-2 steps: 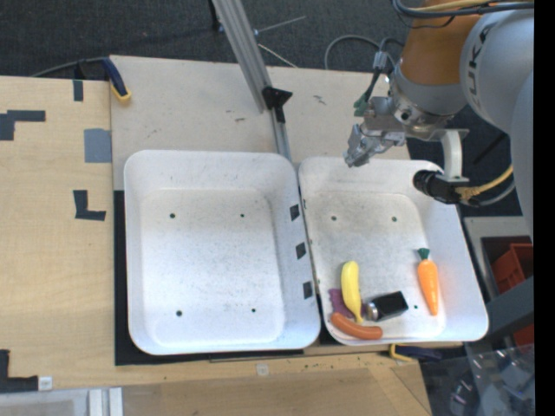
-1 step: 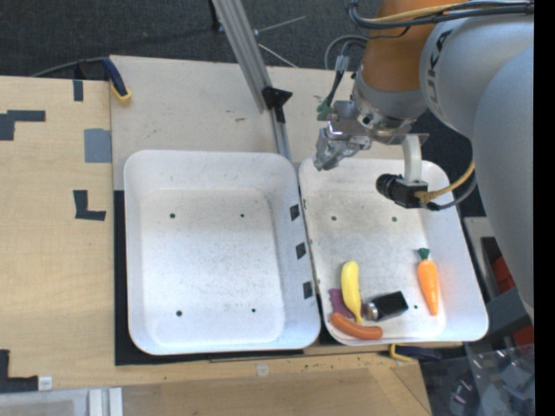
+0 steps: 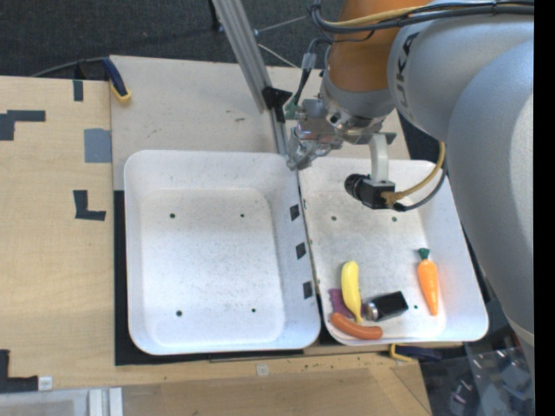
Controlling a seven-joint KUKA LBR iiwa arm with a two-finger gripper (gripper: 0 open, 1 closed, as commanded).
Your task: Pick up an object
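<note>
Left bin [image 3: 208, 250] bare — banana [image 3: 349, 289], carrot [image 3: 427, 284] near right bin's front rim.

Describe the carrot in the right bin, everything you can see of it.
The carrot is a small toy-looking piece, smooth and plastic in appearance, with an orange tapered body and a small dark green top. It lies flat on the floor of the right bin, near the bin's right wall, green end pointing toward the far side and tip toward the near rim. Nothing touches it; the black object and the banana lie apart to its left.

Banana [image 3: 349, 286], sausage [image 3: 355, 328], carrot [image 3: 427, 284] in right bin [image 3: 451, 232]; left bin [image 3: 147, 232] beside.
</note>
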